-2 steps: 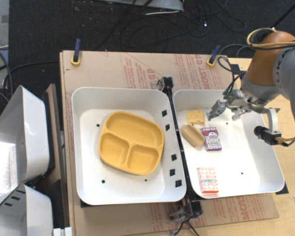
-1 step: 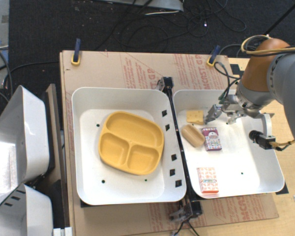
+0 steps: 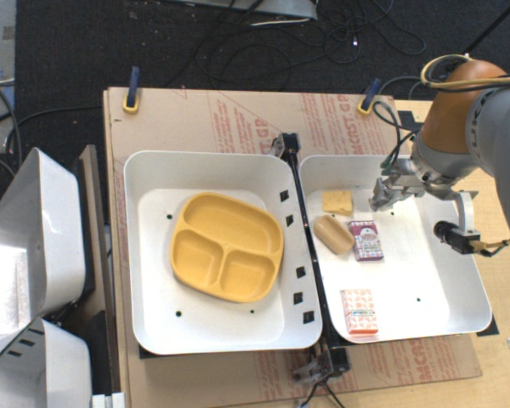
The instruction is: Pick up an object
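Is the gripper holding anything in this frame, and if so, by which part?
Nothing is held. The two-finger gripper hovers over bare floor of the right white bin, apart from the pale yellow square block, the tan bread-roll-shaped object and the small pink carton.

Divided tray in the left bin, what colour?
Plain yellow divided tray, clearest in the camera view.

Both bins are white: the left bin holds a yellow-orange divided tray, and the right bin holds the rest. Nearest the grey metal gripper is a pale yellow block, then a tan roll and a pink-and-white patterned box. Farthest off lies a white packet with red-orange print. The surface is brown cardboard with red lettering. The arm is grey and orange.
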Robot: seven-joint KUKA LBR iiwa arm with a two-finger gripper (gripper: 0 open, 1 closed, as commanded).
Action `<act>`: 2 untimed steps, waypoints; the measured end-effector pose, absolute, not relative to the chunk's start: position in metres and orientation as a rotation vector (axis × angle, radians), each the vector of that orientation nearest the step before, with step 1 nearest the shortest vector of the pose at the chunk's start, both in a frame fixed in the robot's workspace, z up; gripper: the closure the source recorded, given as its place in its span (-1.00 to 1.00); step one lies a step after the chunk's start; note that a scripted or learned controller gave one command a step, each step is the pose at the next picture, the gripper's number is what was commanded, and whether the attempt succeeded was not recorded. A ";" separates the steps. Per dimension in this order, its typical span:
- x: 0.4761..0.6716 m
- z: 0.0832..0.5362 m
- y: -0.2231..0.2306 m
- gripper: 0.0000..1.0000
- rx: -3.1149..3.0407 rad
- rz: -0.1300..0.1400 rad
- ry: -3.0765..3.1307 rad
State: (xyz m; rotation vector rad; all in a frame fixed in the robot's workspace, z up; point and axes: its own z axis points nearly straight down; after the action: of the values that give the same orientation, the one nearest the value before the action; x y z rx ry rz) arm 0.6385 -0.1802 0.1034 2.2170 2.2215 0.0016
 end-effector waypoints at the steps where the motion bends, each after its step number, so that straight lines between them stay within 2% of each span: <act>1: 0.641 0.149 -0.173 1.00 2.213 0.005 2.223; 2: 0.647 0.210 -0.167 1.00 2.211 0.005 2.224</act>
State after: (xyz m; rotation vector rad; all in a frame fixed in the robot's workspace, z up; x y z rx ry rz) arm 0.6468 -0.1668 0.2100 2.2114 2.2238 0.0051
